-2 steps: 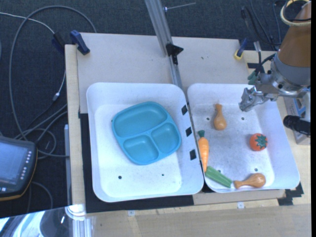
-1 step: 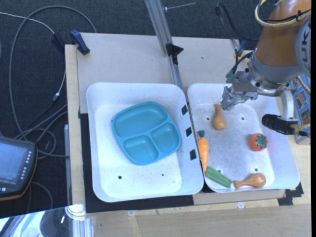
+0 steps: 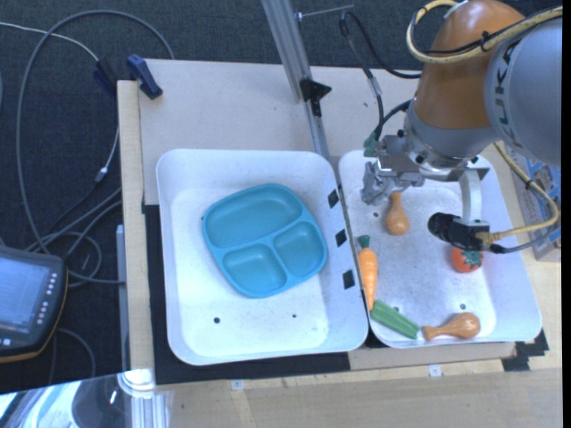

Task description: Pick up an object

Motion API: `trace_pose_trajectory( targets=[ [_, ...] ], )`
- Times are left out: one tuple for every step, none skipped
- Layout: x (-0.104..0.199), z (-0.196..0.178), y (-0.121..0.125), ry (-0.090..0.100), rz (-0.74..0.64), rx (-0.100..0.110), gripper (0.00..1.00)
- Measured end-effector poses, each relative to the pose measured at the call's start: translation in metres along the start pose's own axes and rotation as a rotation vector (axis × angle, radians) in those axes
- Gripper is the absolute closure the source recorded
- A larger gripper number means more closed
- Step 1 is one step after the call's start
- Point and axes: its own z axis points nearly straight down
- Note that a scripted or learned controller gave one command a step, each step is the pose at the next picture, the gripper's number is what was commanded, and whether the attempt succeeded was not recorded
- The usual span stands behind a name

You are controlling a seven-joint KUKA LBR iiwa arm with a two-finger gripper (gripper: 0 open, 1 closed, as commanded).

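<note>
Progress: nothing lifted yet; gripper [image 3: 382, 185] low in right bin [image 3: 517, 283], beside drumstick [image 3: 396, 216].
Fingers: state unclear, cannot tell.
Left: grasp and lift.

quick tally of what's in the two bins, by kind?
Blue divided plate, left bin: 1
Carrot, right bin: 1
Green vegetable piece: 1
Tan gourd-shaped pieces: 2
Red tomato-like piece: 1
Total: 6
The hand hangs over the right bin's upper part.
</note>
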Motion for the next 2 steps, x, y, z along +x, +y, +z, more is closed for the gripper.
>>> trace_pose_trajectory(
  targets=[
    [0.051,-0.006,0.007,-0.001,0.000,-0.005,1.00],
    [0.101,0.005,0.025,-0.002,0.001,-0.004,1.00]
  ],
)
